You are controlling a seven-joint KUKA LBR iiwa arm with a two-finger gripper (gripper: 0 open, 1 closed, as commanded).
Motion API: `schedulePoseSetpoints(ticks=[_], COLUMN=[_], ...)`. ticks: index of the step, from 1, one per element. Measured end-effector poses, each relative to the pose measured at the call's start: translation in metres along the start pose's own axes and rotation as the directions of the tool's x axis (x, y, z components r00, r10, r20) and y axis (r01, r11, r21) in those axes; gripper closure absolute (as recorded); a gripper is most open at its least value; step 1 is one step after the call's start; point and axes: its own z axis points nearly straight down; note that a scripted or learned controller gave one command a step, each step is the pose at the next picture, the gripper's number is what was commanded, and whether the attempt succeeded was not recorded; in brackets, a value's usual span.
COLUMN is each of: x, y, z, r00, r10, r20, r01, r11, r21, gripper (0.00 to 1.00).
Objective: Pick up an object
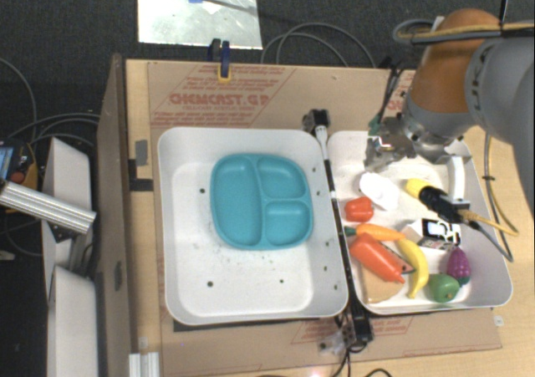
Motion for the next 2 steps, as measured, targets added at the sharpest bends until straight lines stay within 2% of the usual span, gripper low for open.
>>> schedulePoseSetpoints(ticks=[1, 2], x=[0.082, 0.166], y=[0.023, 0.057], z=[0.002, 0.003], r00=[1.0, 1.0], r10=[-0.002, -0.002], r20=[-0.002, -0.002], r01=[0.002, 0.002], r11=[1.0, 1.0], r21=[0.001, 0.001], gripper=[1.0, 1.0])
